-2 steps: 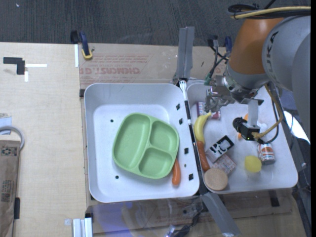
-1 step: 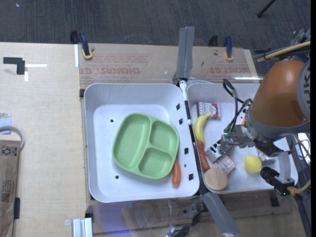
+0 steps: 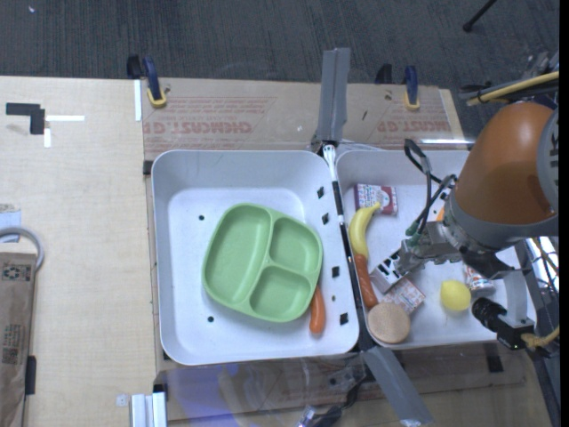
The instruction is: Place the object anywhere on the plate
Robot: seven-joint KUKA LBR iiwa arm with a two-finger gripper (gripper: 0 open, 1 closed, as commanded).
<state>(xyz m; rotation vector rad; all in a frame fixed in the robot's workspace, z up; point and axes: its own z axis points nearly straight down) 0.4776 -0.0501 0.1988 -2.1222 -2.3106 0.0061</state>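
A green three-compartment plate (image 3: 262, 262) lies in the left bin (image 3: 178, 203). An orange carrot (image 3: 316, 312) rests on the bin floor just off the plate's lower right rim. My gripper (image 3: 411, 258) hangs low over the middle of the right bin (image 3: 400, 169), above a small printed packet (image 3: 407, 295) and a black-and-white item (image 3: 388, 265). Around it lie a yellow banana (image 3: 359, 227), an orange stick-shaped piece (image 3: 365, 283), a round tan disc (image 3: 388, 324), a lemon (image 3: 455, 295) and a red-and-white pack (image 3: 380, 198). No object shows plainly between the gripper's tips.
The arm's grey body and orange band (image 3: 511, 172) cover the right bin's right side. A metal divider (image 3: 334, 96) runs between the bins. Clamps (image 3: 153, 87) hold the cardboard at the back. A brown paper bag (image 3: 16, 327) sits at the far left.
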